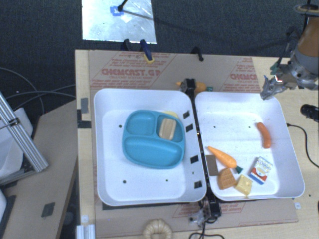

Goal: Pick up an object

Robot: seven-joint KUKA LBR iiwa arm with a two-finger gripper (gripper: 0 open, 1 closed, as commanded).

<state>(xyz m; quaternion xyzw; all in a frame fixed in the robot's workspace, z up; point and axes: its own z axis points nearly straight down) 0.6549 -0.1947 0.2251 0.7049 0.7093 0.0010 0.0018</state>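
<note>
Above the far right corner of the right bin [291, 148] hangs the pincer [269, 90]; how far it is open I cannot tell. Inside lie a sausage [264, 134], carrot [222, 157], carton [260, 170] and two small pieces near the front.

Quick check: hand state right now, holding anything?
Hand: above the right bin's far corner; open or closed cannot be told; nothing visibly held.
</note>
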